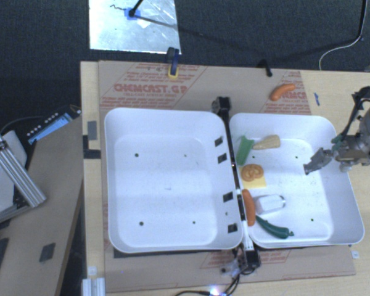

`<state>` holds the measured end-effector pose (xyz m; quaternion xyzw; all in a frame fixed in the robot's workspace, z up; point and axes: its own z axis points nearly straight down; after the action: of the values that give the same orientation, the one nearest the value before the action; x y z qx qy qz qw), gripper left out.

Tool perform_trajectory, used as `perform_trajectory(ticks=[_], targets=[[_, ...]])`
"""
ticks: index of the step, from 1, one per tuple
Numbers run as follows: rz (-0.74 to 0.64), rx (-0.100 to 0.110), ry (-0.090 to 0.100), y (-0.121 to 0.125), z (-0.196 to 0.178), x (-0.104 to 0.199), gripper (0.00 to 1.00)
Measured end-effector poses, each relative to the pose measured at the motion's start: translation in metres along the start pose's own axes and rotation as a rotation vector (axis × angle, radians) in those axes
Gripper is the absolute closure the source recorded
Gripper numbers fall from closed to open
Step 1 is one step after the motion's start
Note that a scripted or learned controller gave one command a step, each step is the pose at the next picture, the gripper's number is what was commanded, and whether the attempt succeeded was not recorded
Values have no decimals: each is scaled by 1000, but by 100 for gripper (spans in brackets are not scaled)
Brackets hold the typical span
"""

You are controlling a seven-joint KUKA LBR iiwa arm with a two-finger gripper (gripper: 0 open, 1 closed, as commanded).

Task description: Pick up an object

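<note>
The right bin (333, 184) holds several toy foods near its left wall. A beige piece with a green end (259, 144) lies at the top. Below it sits a round orange cookie on a yellow square (253, 173). A carrot (249, 207) lies along the divider, a clear-white piece (271, 203) beside it, and a dark green pepper (274, 229) at the bottom. My gripper (312, 164) hangs over the right half of this bin, pointing left, well right of the foods. Nothing sits between its tips.
The left bin (166, 177) lies beside the right one, joined by black clips (228, 196). An orange sausage (282, 91) rests on the cardboard behind the right bin. A yellow-blue clamp (172, 63) stands at the back edge. Aluminium framing (9, 171) sits far left.
</note>
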<state>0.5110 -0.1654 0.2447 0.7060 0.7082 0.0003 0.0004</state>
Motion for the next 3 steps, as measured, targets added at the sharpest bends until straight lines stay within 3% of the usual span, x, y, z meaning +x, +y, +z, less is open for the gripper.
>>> perform_trajectory(ticks=[1,2,3], targets=[[-10,2,3,45,75,89,0],[4,5,0,21,165,77,0],[-2,-7,-1,88,159,75,0]])
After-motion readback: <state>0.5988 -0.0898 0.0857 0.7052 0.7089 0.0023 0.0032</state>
